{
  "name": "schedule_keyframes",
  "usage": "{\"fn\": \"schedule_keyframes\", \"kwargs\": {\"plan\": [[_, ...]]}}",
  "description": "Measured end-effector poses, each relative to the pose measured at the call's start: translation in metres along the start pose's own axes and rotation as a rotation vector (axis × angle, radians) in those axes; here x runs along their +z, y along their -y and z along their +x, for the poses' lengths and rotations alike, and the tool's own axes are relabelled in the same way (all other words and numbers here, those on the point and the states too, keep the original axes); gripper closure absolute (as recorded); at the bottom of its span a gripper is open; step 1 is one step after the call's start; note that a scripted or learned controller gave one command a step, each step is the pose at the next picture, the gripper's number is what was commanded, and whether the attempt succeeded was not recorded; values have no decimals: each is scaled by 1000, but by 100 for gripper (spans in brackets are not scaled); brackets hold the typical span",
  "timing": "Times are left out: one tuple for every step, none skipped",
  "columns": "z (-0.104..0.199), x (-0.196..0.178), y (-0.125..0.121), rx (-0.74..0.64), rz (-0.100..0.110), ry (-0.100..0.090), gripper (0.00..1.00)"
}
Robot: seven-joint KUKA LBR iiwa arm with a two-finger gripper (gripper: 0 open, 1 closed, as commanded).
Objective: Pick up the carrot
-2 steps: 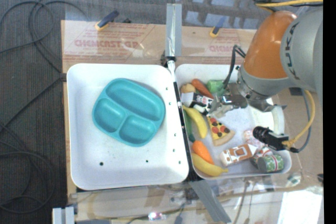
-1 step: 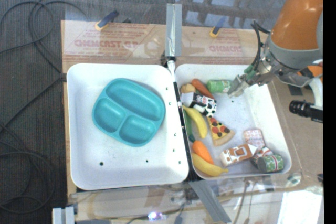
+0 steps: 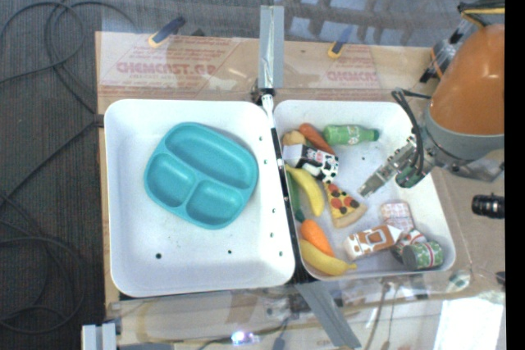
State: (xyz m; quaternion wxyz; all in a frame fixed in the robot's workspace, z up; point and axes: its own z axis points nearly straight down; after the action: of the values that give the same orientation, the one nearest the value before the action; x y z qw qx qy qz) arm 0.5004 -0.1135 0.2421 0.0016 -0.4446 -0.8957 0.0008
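Nearest the camera, along the front wall of the right bin (image 3: 426, 145), lay a banana (image 3: 326, 261) with a carrot (image 3: 315, 234) touching its upper side, close to the divider between the two bins. Just right of them sat a small carton (image 3: 373, 242), and beyond that a round can (image 3: 422, 253) in the front right corner, with a pink packet (image 3: 398, 214) just behind the two. A pizza slice (image 3: 344, 205) rested near the middle of the bin, beside a second banana (image 3: 308, 188) that ran along the left side. Behind that banana stood a black-and-white cow toy (image 3: 318, 163), and farther back a second carrot (image 3: 315, 136) lay next to a green bottle (image 3: 350, 134) on its side near the rear wall.

Above the right part of this bin hung the gripper (image 3: 371, 183), reaching in from the right below the orange band of the arm (image 3: 469, 94). Its tips pointed down and left toward the pizza slice; whether the fingers were apart or together could not be told, and nothing was seen between them. It was well apart from the front carrot.

Across the divider, the left bin (image 3: 131, 242) held a teal divided plate (image 3: 202, 174).
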Motion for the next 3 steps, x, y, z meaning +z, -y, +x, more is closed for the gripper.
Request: {"fn": "schedule_keyframes", "kwargs": {"plan": [[-17, -1, 35, 597, 0, 2, 100], [-13, -3, 22, 1113, 3, 2, 100], [2, 3, 21, 1623, 3, 3, 100]]}}
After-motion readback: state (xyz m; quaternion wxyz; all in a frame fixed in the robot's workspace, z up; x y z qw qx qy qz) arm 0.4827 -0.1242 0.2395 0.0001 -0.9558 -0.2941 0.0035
